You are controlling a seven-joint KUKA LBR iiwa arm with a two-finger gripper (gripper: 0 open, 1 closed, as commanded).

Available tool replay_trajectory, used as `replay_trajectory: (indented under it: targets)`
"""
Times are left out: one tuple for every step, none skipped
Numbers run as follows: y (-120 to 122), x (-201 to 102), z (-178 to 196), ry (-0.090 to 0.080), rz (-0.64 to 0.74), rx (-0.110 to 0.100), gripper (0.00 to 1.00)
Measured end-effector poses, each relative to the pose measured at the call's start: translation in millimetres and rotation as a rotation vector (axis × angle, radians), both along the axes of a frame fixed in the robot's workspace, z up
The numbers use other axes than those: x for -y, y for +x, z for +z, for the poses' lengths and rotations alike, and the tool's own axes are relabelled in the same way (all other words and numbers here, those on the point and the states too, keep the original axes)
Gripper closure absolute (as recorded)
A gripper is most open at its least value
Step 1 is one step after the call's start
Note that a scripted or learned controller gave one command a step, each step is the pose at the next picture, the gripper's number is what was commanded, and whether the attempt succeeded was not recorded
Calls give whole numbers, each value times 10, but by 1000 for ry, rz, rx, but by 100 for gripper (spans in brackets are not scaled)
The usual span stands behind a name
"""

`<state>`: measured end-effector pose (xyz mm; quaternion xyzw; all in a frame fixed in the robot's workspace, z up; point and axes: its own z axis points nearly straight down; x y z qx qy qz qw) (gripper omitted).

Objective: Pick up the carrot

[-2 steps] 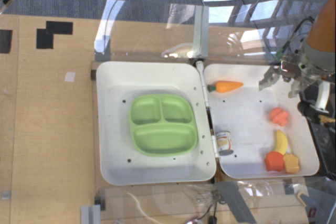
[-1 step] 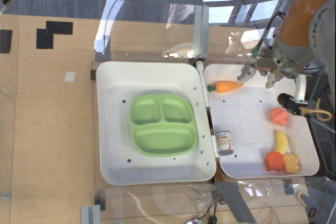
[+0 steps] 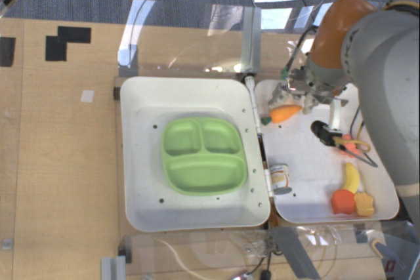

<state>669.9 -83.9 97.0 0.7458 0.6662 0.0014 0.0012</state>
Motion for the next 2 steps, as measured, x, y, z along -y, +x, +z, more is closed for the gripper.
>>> replay_trajectory:
  targets:
    - [11, -11, 124, -1, 7, 0, 100]
    - [3, -374, 903, 1, -81, 3, 100]
